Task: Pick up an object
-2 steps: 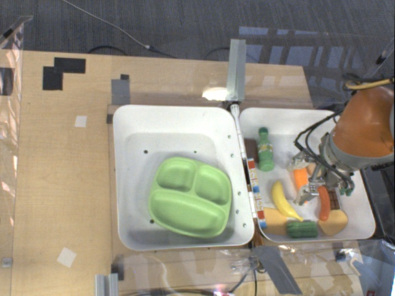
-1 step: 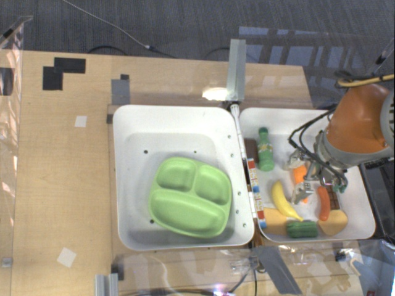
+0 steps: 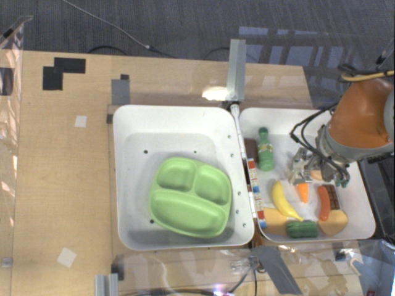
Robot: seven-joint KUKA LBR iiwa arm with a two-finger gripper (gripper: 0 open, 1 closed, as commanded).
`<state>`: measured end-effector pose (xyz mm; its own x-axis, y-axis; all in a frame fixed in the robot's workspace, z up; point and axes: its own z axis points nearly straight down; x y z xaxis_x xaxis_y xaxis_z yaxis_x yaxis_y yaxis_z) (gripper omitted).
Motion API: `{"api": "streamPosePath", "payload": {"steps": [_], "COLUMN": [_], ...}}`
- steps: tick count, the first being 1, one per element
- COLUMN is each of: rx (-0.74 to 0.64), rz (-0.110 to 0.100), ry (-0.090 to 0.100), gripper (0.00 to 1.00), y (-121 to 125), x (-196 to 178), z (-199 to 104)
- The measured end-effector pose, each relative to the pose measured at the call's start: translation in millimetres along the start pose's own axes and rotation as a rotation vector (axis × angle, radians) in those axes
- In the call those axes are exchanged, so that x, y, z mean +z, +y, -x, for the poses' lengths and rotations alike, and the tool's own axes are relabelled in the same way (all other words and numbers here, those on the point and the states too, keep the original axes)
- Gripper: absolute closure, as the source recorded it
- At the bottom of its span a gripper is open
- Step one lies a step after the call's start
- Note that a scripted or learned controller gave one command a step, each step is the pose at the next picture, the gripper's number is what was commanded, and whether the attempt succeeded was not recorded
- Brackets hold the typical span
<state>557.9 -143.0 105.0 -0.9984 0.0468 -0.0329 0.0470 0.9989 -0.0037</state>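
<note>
Gripper [image 3: 307, 176] hung low in the right bin [image 3: 369, 227], right over a small orange carrot [image 3: 303, 193]; whether its jaws gripped anything, I couldn't tell.

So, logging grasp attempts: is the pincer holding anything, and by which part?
Cannot be told: the pincer hovers over the carrot.
</note>
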Motion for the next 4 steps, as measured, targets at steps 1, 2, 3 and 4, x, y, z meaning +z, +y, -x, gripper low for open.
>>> {"api": "streamPosePath", "payload": {"steps": [1, 2, 3, 4], "rx": [-0.562, -0.552, -0.62, -0.999], "rz": [0.008, 0.01, 0.006, 0.015], "ry": [0.02, 0.017, 0.012, 0.02], "gripper": [1.0, 1.0, 1.0, 1.0], "y": [-57, 4, 44, 4], "x": [-18, 13, 13, -15], "z": [19, -6, 2, -16]}}
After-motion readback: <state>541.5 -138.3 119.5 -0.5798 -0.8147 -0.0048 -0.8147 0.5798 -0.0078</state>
